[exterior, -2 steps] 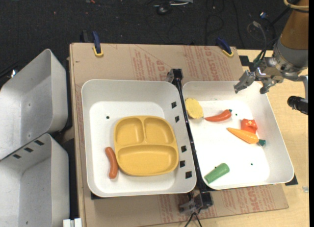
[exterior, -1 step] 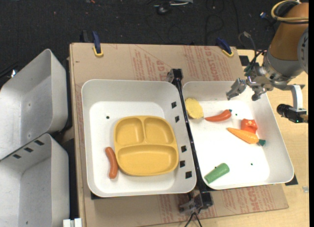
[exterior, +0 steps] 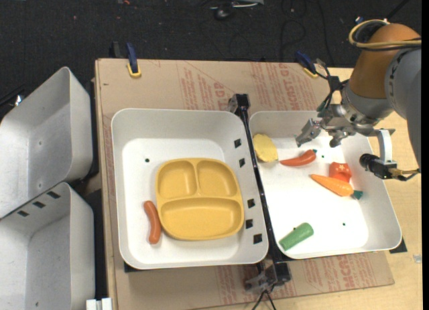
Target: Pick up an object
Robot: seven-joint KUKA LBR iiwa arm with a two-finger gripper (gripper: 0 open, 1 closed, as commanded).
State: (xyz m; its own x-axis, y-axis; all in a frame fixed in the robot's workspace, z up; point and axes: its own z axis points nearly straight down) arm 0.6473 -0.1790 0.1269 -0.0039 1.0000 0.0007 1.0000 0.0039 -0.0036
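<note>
My gripper hangs over the back of the right bin, its fingers spread apart with nothing between them. Just below it lies a red chili pepper. A pale yellow piece sits left of the pepper near the divider. An orange carrot and a small red item lie toward the bin's right side. A green cucumber rests near the front edge. In the left bin sit a yellow divided plate and a sausage beside it.
The grey arm with its orange band enters from the upper right. Two spare white bins stand off the bench at the left. Blue clamps hold the bench's back edge. A black rail divides the two bins.
</note>
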